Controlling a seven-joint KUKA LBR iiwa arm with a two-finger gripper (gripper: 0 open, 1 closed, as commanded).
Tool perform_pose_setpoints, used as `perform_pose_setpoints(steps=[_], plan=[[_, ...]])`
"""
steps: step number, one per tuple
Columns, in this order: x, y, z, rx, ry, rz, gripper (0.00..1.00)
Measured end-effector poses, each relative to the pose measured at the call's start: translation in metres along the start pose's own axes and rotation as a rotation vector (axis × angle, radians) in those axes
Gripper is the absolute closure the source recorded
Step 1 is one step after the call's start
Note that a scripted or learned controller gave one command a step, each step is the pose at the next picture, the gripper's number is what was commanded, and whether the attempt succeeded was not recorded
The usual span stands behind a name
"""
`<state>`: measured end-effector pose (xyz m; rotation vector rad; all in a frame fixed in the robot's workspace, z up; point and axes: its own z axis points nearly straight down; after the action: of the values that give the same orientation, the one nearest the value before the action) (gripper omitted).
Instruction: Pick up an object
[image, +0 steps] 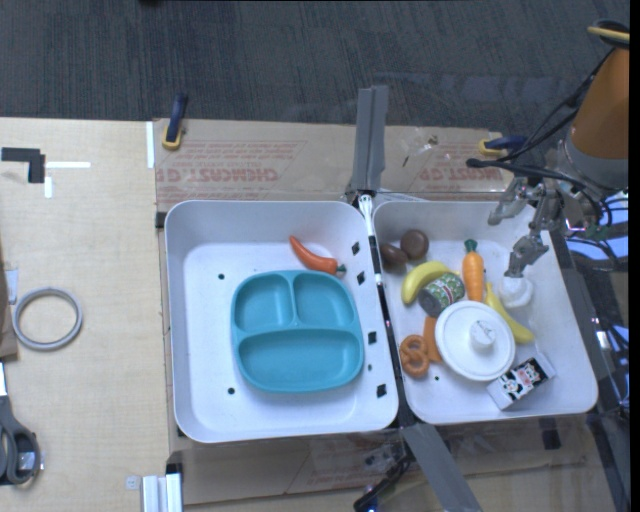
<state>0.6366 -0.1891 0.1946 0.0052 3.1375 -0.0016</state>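
Note:
My gripper (516, 233) hangs over the far right part of the right bin (570, 395), its fingers spread open with nothing between them. Just below it lie a small white object (515, 291) and an upright orange carrot (473, 276). Left of those are a yellow banana (422, 279), a dark can (442, 294) and two brown round pieces (406, 247). A white round lid (476, 339), an orange pretzel-shaped toy (413, 353) and a black-and-white carton (520, 379) sit nearer the front.
The left bin (190, 300) holds a blue divided plate (297, 331) and an orange chili pepper (315, 257). A grey divider bar (368, 140) stands behind the bins. A tape ring (44, 318) lies on the bench at left. Cables run at the far right.

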Motion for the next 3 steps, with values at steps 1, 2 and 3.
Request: perform_pose_setpoints(steps=[1, 2, 3], plan=[[0.004, -0.004, 0.098, 0.002, -0.006, 0.181, 0.00], [0.003, -0.002, 0.089, 0.003, -0.008, 0.177, 1.00], [0.059, 0.040, -0.014, 0.001, 0.003, 0.606, 1.00]])
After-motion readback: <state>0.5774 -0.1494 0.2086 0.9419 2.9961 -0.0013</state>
